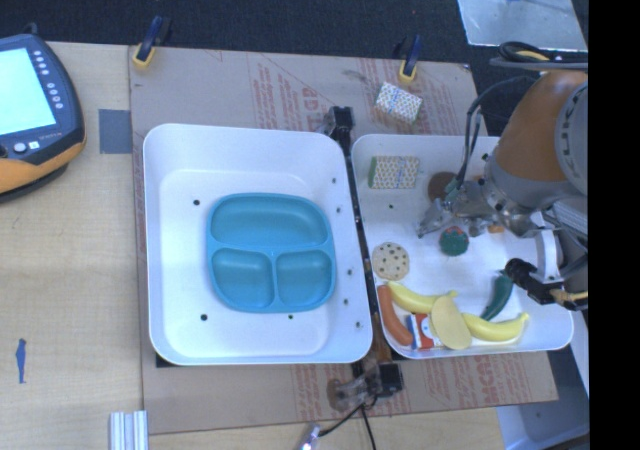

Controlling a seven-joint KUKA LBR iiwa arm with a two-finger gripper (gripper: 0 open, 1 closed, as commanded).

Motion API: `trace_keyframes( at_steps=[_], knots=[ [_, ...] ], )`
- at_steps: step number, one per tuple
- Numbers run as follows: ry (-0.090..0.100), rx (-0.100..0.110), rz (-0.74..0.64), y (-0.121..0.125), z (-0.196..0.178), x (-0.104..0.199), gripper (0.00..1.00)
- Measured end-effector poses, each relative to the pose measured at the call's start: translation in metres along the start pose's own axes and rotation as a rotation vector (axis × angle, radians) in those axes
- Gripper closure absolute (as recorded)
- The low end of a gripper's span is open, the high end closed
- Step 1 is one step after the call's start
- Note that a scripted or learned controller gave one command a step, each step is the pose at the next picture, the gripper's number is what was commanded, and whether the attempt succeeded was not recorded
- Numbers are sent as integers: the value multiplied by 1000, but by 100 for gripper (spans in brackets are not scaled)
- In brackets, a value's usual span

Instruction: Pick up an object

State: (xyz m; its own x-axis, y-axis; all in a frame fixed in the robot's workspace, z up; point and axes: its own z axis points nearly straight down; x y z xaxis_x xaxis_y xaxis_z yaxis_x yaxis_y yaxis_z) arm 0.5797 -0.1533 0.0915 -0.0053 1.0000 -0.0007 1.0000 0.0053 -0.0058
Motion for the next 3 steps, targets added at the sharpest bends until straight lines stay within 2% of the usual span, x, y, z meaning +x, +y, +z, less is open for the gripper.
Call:
trace_keyframes(
  at_steps=[1,2,3],
  knots=[
    [1,2,0,-5,0,-5,0],
    [1,4,-2,-5,-10,-5,100],
    [0,-3,-3,-11,-73,60,100]
  ],
)
